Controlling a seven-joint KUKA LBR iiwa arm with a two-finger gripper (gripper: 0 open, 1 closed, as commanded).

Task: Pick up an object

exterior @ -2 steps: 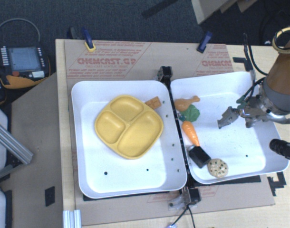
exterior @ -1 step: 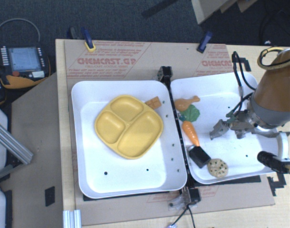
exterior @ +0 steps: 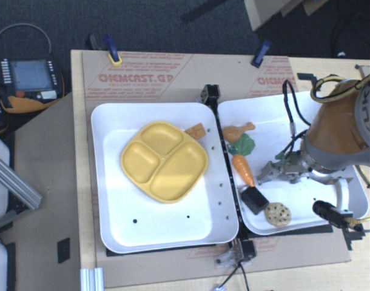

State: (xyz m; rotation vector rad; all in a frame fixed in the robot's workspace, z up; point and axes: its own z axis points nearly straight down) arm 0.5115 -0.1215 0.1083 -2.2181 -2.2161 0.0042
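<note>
Your gripper (exterior: 276,170) sits in the right bin (exterior: 330,117); finger state cannot be told. The carrot (exterior: 243,169) lies at its 9 o'clock, the cookie (exterior: 277,213) at 6.

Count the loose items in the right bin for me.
5: chicken drumstick at the back, green leafy piece below it, carrot mid-left, black block and cookie at the front. The arm may hide more.

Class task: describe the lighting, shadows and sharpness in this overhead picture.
Camera view: even, soft light; white bins bright but not blown out; faint shadow beside the yellow plate; carrot and cookie fairly sharp; the gripper looks slightly soft; overall low resolution.
</note>
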